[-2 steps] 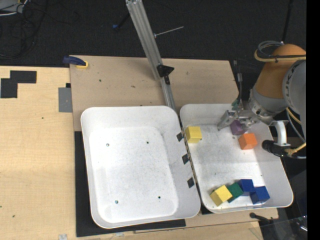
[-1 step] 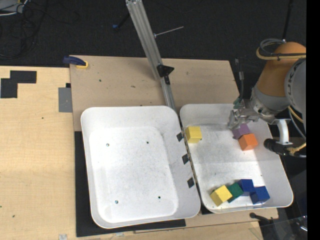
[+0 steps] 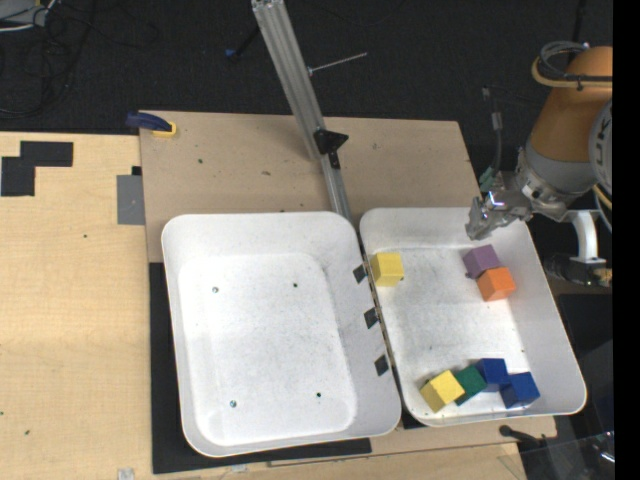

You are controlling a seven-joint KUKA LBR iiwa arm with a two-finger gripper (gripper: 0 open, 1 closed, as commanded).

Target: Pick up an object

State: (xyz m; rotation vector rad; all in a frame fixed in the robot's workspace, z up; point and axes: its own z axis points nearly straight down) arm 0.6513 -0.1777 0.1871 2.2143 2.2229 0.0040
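Gripper (image 3: 487, 215) hangs over the far right corner of the right bin (image 3: 560, 353), and I cannot tell from this slanted view how it stands or if it has anything in it. It is just above and slightly left of the purple block, but no block is seen inside it.

Starting from the near edge of the right bin, a group of blocks lies close together. A yellow block (image 3: 441, 389) is nearest the front, a green block (image 3: 470, 381) touches it on the right, and two blue blocks (image 3: 505, 381) sit beside the green one, toward the near right corner.

Further back, near the right wall of the same bin, an orange block (image 3: 496, 284) touches a purple block (image 3: 481, 260) that is behind it. Another yellow block (image 3: 388, 268) stands alone against the left wall of this bin, well apart from the others.

The left bin (image 3: 190, 268) lies side by side with the right one, and small black clips (image 3: 371, 317) sit along the edge where they meet.

Behind the bins, on the wooden bench (image 3: 400, 158), a grey metal rail (image 3: 296, 78) rises at a slant from the far edge of the bins. The arm (image 3: 566, 128), with its orange band, comes in from the right side.
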